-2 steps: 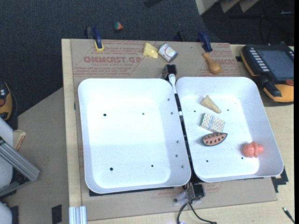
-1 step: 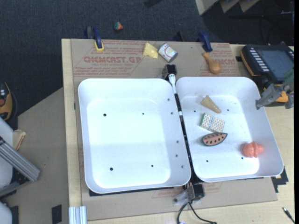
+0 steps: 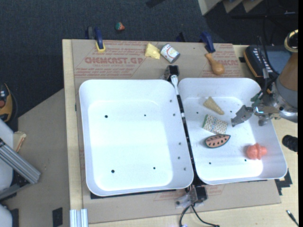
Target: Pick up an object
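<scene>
Your gripper point(image 3: 242, 116) hangs released, holding nothing, over the right bin point(image 3: 272, 145) near its right wall. The checkered piece point(image 3: 214, 124) lies just left of it, toward the bins' shared divider.

Arm: grey, reaching in from the right over the right bin point(image 3: 270, 167)
Gripper point(image 3: 247, 115): above the right bin's upper right part, nothing seen between its fingers
Right bin contents: cream wedge point(image 3: 213, 105), speckled block point(image 3: 215, 124), watermelon slice point(image 3: 217, 141), pink lump point(image 3: 256, 151) (all lying apart)
Left bin point(image 3: 132, 134): white, just beside the right one
Bench behind bins: yellow piece point(image 3: 152, 51), small white box point(image 3: 170, 53), wooden pear-shaped piece point(image 3: 215, 64)
</scene>
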Robot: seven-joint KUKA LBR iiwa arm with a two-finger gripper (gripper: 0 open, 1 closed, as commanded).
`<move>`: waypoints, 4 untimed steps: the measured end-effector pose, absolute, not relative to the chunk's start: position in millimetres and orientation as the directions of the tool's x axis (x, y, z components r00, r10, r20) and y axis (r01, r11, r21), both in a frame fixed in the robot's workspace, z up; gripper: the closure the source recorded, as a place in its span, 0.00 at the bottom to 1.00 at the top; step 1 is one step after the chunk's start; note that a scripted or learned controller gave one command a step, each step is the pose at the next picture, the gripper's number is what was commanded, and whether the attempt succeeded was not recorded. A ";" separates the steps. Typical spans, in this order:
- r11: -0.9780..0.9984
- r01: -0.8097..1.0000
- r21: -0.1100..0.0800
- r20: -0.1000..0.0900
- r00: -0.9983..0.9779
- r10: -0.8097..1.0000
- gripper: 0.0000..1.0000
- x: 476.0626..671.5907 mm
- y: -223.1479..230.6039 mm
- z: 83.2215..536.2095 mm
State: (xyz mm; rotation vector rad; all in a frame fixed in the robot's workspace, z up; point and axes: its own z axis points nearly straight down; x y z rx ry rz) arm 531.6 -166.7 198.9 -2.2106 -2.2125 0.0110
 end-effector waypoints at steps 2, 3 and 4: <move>0.000 1.000 0.003 -0.002 0.000 1.000 0.00 639.1 -138.5 83.9; 0.000 1.000 0.006 -0.002 0.000 1.000 1.00 639.4 -137.6 96.1; 0.009 1.000 0.013 0.001 -0.009 1.000 1.00 670.0 -56.3 192.0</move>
